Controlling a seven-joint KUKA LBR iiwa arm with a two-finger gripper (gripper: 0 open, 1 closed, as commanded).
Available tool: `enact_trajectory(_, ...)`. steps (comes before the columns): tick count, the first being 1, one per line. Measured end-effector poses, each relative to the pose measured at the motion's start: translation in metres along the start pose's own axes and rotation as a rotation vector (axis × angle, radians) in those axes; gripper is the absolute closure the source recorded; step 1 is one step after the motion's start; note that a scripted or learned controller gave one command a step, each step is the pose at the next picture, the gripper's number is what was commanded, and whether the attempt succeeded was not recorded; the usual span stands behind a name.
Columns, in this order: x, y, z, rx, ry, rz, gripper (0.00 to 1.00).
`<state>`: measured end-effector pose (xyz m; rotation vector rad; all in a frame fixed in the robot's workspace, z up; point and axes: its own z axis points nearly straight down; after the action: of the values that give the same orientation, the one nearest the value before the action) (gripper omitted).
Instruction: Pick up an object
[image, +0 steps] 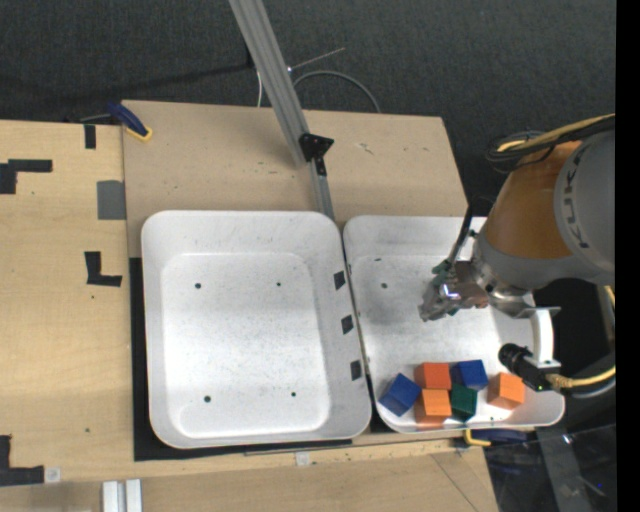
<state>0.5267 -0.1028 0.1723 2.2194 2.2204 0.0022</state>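
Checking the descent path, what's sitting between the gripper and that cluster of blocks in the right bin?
Nothing: in the camera view, bare white bin floor separates the gripper from the blocks along the bin's near edge.

White letters reading "KUK", cut off at the frame's right edge, stand on the grey arm (590, 215) at the right of the frame.

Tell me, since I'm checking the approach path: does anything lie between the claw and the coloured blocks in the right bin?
Nothing visible does. The claw hangs over bare white floor of the right shallow white bin, and the cluster of small blue, orange and green blocks sits along the bin's near edge below it.
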Motion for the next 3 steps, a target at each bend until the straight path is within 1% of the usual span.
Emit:
enact_trajectory(1, 0.0, 0.001, -0.053, -0.002, 0.0, -0.001, 1.0)
enact_trajectory(2, 0.049, 0.017, -0.063, 0.002, 0.002, -0.006, 1.0)
enact_trajectory(3, 0.11, 0.034, -0.059, 0.004, 0.002, -0.007, 1.0)
